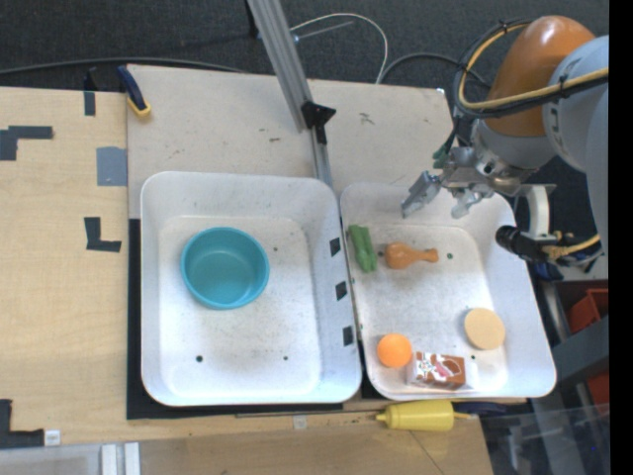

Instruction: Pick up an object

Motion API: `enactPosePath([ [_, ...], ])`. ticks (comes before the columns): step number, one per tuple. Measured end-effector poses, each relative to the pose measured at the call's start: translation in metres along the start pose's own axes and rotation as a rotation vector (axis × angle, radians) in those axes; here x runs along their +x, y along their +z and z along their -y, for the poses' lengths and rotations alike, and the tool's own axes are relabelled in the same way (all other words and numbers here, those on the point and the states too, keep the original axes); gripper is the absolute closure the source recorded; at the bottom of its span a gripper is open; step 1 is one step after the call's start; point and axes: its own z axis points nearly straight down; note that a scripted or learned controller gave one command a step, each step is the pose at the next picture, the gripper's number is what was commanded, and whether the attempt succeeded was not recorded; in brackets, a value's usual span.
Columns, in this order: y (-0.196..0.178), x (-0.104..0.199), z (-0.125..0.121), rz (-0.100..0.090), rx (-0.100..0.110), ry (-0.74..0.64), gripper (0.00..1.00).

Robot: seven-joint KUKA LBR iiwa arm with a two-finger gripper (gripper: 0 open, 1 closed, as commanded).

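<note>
Orange ball, round and smooth, sits low in the right bin beside a crinkly snack packet. Tool hovers over the bin's top edge, fingers spread apart, gripping nothing.

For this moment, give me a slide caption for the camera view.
Open gripper poised over the right bin's far edge, above a green item and brown pin-shaped toy; teal bowl in left bin.
</note>
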Motion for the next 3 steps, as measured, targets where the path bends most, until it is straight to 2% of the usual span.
enactPosePath([
  [1,0.044,0.0,0.001,0.0,0.0,0.0,0.0],
  [2,0.107,-0.005,0.004,0.0,0.002,0.001,0.0],
  [3,0.094,-0.004,0.002,0.0,-0.004,-0.002,1.0],
])
